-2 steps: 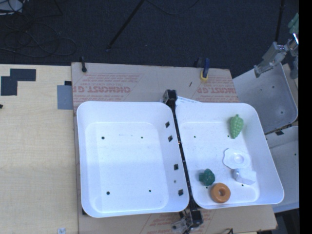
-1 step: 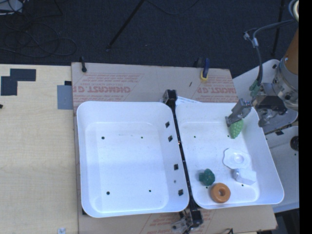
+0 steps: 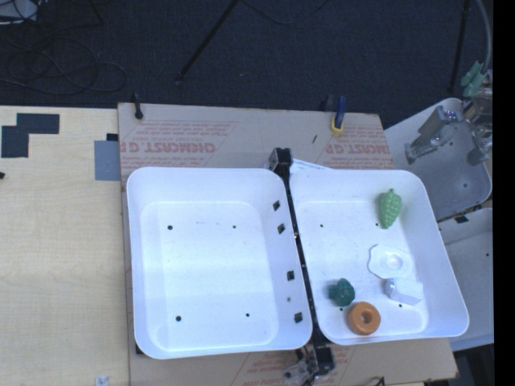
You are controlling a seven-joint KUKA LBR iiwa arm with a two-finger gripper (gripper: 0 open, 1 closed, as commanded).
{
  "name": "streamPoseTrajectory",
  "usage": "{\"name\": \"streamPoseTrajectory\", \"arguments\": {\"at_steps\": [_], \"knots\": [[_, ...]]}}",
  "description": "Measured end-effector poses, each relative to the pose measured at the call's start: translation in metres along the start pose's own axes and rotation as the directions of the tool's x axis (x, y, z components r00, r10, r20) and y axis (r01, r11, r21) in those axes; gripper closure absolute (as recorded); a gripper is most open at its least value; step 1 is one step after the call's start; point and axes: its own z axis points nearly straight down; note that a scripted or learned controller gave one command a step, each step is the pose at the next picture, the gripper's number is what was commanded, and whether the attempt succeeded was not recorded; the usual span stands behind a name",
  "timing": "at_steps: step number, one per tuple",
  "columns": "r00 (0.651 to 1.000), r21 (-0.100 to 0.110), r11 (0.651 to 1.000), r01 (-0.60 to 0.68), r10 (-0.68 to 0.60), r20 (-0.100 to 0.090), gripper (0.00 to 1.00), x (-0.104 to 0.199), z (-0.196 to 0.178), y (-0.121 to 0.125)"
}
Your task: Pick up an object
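In the right white plastic bin (image 3: 438, 248), nearest the camera, lies an orange ring-shaped toy (image 3: 364, 318), just beside a dark green lumpy toy (image 3: 341, 292); farther back, a light green grape-like cluster (image 3: 389, 208) lies alone, probably the easiest pick; descend centred over it; the gripper's opening cannot be told.

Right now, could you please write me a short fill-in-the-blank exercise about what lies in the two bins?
1. The orange ring lies in the ____ bin.
2. The dark green object lies just to the ____ of the orange ring.
3. The light green bumpy object lies nearer the ____ edge of its bin than the ring does.

Missing words: right; upper left; far
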Motion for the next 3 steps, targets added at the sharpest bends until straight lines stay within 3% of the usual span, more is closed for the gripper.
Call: {"name": "streamPoseTrajectory", "arguments": {"at_steps": [1, 2, 3], "knots": [[1.0, 0.029, 1.0, -0.004, 0.004, 0.0, 0.0, -0.002, 0.113, -0.012], [1.0, 0.036, 0.999, -0.002, 0.002, -0.001, 0.0, 0.046, 0.285, -0.016], [1.0, -0.001, 1.0, -0.001, 0.001, 0.0, 0.0, 0.059, 0.139, 0.035]]}}
